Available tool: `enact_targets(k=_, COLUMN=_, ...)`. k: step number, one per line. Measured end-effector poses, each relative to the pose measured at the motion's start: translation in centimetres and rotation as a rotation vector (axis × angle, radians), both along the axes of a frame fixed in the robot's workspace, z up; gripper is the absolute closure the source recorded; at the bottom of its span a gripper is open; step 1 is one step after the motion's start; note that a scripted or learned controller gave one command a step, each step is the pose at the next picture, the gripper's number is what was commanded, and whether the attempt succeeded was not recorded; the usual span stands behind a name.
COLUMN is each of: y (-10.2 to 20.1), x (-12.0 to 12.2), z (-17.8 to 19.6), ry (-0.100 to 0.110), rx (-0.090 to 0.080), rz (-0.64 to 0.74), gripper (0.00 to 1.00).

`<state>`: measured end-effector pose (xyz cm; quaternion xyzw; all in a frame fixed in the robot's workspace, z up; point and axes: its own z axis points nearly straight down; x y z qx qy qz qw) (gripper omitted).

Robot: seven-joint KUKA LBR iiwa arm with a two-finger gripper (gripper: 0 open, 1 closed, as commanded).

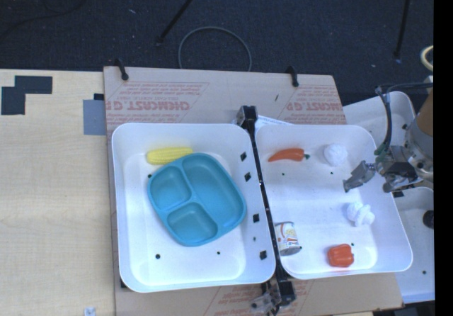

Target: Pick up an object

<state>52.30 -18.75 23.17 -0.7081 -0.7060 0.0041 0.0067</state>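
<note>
While the gripper (373, 176) hung at the three o'clock edge of the right bin (311, 265), its fingers stood apart with nothing between them. In the left bin (134, 265) lay the big blue plate (196, 198), with a yellow corn (169, 155) at its eleven o'clock. You had smaller things nearer: a can (287, 238) at seven o'clock, an orange carrot (287, 155) at eleven, and a red pepper (340, 256) at five. The small white lump (360, 213) lay closest, so you did best to come straight down over it.
</note>
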Motion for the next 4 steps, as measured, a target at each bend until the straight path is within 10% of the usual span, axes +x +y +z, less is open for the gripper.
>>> enact_targets(k=1, y=0.0, x=0.2, z=0.7, ry=-0.012, rx=-0.002, rz=0.003, gripper=0.0)
enact_targets(k=4, y=-0.3, x=0.3, z=-14.6, ry=-0.012, rx=-0.002, rz=0.002, gripper=0.0)
